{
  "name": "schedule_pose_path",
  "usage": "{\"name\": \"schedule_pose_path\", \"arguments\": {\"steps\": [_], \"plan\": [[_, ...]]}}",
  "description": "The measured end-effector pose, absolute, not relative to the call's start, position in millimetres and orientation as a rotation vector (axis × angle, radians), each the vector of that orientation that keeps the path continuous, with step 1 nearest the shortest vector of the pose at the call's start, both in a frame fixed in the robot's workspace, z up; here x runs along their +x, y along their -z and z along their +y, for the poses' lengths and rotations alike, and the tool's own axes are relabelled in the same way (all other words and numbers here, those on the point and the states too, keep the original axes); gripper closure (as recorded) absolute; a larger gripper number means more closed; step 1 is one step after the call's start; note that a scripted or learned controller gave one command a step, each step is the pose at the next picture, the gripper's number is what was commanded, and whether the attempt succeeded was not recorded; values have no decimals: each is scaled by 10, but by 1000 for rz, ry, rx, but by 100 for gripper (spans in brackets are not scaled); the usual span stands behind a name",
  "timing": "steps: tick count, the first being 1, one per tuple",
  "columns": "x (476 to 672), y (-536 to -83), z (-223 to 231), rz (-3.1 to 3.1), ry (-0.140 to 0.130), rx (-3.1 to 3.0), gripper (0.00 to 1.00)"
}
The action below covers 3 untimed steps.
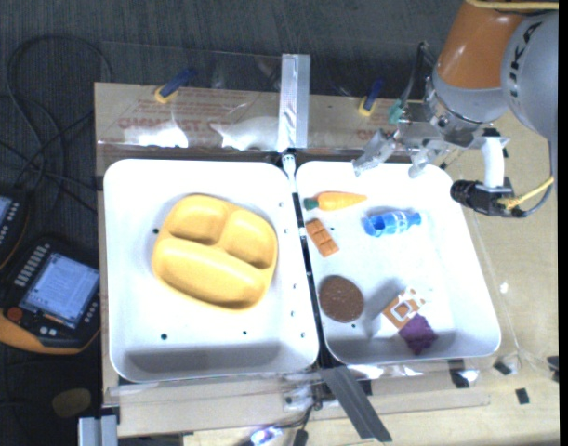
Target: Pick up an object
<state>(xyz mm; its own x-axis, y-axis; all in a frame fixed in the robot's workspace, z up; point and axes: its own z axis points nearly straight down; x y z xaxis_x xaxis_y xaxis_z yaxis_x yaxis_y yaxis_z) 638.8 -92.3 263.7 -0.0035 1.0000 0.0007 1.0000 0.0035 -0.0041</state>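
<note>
My gripper (393, 159) hangs open over the far edge of the right bin (469, 277), nothing between its fingers. Just below it lie an orange carrot (339, 200) and a small blue bottle (390, 222). An orange waffle-like block (322, 237) sits by the bin's left wall. Nearer the front are a brown round cookie (341, 298), a small orange-and-white box (404, 308) and a purple piece (417, 334). A large yellow bread-shaped object (215, 249) lies in the left bin (135, 342).
A raised divider (302, 258) separates the two bins. Clear plastic sheeting and clips (174, 85) lie on the board behind them. Handheld pendants (44, 291) and cables rest on the floor at left.
</note>
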Motion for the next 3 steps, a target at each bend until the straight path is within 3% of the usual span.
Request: {"name": "schedule_pose_path", "arguments": {"steps": [1, 2, 3], "plan": [[6399, -2698, -908, -2223, -6, -2208, 100], [6398, -2697, -908, -2223, -6, -2208, 0], [6083, -1036, -1068, -2316, -3, -2117, 0]]}}
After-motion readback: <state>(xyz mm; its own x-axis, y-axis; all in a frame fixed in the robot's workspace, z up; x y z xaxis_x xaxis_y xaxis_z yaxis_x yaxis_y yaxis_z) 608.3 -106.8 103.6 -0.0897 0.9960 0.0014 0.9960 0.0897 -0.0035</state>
